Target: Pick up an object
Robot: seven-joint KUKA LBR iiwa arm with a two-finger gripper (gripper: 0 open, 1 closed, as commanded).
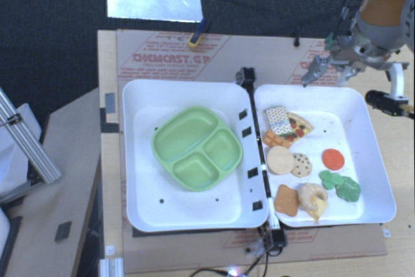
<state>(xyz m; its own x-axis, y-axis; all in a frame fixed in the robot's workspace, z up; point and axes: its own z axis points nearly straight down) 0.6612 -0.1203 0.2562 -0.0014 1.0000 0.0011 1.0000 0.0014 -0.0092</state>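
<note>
Lower right: toy foods (305, 159) in right bin (376, 139); upper right: gripper (332, 69) hovering past rim, fingers spread, grasping nothing.

toy food (305, 165) crowds the right bin's (373, 133) middle — bare floor along its edges.

Glossy white plastic bins (130, 139), a smooth matt green plastic plate (196, 148), on a paper-covered board (175, 55)

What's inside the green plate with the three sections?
The green plate in the left bin has nothing in any of its three sections. All the toy food, such as the pizza slice, lies in the right bin. What the plate covers cannot be seen.
</note>
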